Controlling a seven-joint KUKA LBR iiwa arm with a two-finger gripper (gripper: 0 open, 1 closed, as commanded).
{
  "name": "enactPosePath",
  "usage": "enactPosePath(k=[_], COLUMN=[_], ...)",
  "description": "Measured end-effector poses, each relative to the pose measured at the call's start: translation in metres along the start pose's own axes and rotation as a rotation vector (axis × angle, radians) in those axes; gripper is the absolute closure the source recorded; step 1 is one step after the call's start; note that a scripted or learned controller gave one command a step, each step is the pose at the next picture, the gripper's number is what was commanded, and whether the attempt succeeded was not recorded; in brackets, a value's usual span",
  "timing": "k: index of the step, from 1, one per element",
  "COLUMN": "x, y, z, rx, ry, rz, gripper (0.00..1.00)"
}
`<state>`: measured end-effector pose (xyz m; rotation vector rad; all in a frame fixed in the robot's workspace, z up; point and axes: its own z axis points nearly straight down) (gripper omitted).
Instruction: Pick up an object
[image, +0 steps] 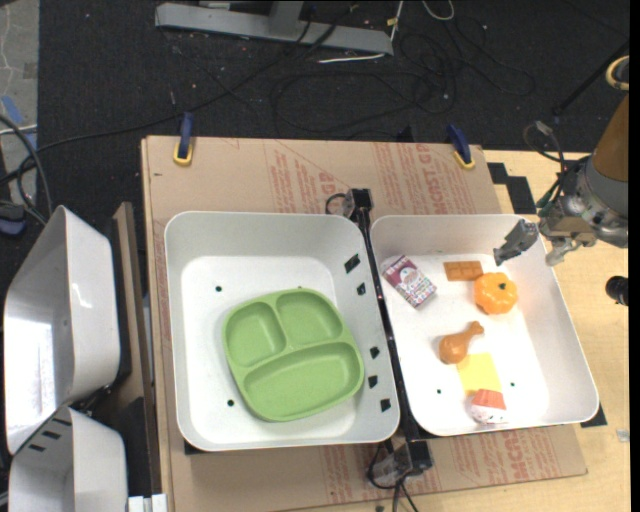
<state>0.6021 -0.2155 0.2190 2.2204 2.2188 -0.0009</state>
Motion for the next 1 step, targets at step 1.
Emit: enactPosePath(k=[1], x=[0.0390], y=[0.0389], z=[0.0030], rx=[-0.003], ry=[0.002], rz=[-0.008], gripper=[0.00])
